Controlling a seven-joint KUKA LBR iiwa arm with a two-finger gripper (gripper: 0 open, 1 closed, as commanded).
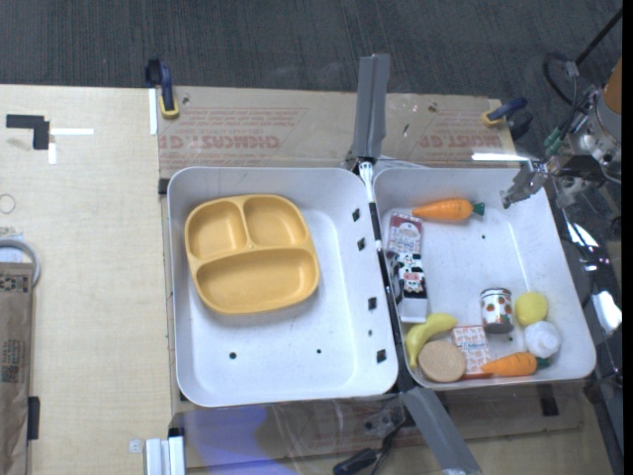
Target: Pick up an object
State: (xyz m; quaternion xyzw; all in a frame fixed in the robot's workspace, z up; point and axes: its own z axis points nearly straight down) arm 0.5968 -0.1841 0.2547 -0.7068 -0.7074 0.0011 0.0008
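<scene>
Because the task names no particular object, the carrot (444,209) lying alone in the upper part of the right bin (465,280) is judged the easiest candidate. It looks like a toy of moulded plastic: probably light, stiff and somewhat slick. Its tapered body suggests a hold across the thick middle, at right angles to its length (a hold near the tip would likely slip off).

The other objects crowd the lower right of the frame: a banana (427,333), a round biscuit (442,362), a second carrot (508,366), a small can (496,309), a lemon (531,308) and a white ball (542,339). These touch or nearly touch, leaving little room for a claw. Two flat packets (406,260) lie along the bin's left wall.

The gripper (522,187) sits at the right edge of the frame, above the bin's upper right corner, near the lone carrot. How far it is open cannot be told; nothing is seen in it.

The left bin (272,369) carries a yellow divided plate (253,253).
</scene>
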